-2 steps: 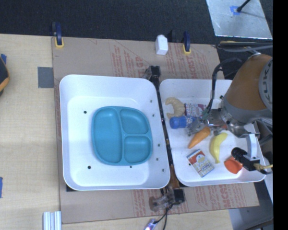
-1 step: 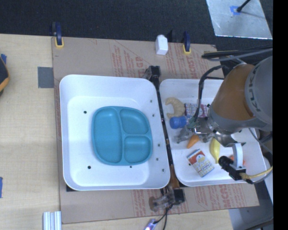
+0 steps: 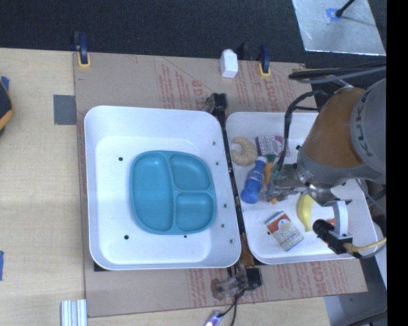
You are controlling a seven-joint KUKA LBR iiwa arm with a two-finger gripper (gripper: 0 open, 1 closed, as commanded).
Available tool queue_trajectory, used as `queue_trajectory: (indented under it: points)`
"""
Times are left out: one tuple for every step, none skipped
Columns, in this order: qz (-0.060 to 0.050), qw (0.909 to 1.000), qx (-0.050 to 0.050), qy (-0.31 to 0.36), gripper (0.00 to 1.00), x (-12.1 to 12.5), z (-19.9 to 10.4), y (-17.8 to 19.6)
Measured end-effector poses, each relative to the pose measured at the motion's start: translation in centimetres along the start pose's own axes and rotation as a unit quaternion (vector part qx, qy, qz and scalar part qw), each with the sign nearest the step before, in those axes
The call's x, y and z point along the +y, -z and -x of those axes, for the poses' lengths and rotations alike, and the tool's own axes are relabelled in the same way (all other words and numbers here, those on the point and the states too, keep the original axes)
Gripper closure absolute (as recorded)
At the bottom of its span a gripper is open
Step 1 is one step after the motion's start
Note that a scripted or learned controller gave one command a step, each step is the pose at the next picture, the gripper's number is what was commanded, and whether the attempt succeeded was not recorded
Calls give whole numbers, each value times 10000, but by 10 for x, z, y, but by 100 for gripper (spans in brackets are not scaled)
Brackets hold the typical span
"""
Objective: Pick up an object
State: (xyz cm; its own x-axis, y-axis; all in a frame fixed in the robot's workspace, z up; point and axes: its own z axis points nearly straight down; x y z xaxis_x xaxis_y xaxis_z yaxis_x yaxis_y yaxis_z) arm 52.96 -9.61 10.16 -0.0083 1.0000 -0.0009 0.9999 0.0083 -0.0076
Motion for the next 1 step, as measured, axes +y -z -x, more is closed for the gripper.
queue_trajectory:
  points:
    - [21, 10000, 8, -16, 100, 3, -68, 90]
